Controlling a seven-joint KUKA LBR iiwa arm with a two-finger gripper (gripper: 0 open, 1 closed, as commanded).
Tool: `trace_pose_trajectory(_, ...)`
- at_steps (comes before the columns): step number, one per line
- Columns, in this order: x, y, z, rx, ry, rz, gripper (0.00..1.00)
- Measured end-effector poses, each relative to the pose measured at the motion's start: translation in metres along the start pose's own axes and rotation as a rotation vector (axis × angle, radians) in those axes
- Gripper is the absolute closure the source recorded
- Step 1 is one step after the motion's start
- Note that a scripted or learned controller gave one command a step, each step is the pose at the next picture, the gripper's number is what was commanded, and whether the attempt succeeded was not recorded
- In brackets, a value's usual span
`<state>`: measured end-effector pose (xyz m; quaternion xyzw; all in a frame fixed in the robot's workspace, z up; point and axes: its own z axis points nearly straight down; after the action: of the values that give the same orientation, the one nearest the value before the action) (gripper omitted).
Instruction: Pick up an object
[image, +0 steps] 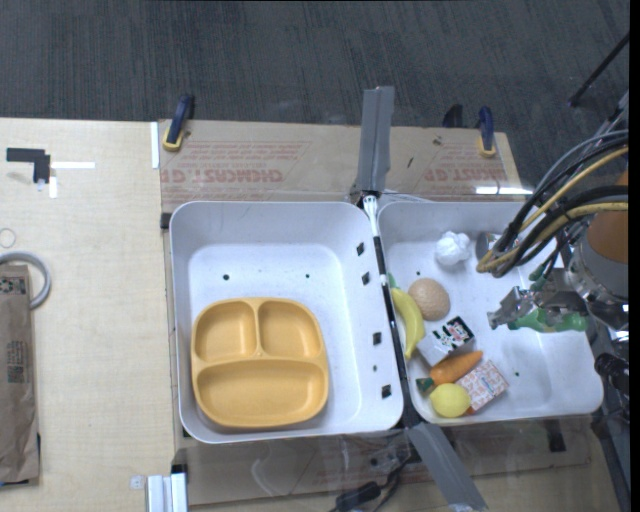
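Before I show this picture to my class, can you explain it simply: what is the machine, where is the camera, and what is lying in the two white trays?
One camera looks down at a slant on a bench. The grey arm with cables, reaching in from the right, is a robot; its gripper hovers over the right bin. That bin holds a banana, a brown egg-shaped object, a crumpled white object, a carrot, a lemon, two small packets and something green by the gripper. The left bin holds a yellow divided plate. I cannot tell whether anything is held.

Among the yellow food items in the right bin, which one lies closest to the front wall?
The lemon, a round yellow fruit beside the carrot. The banana is long and curved, and it lies farther back along the divider.
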<state>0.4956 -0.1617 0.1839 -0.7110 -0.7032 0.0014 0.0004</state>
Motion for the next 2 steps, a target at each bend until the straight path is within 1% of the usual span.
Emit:
trace_pose_trajectory(1,0.0556,-0.0115,0.0760,-0.020,-0.002,0.072,0.00)
trace_pose_trajectory(2,0.0561,-0.0116,0.0670,-0.017,0.001,0.074,1.00)
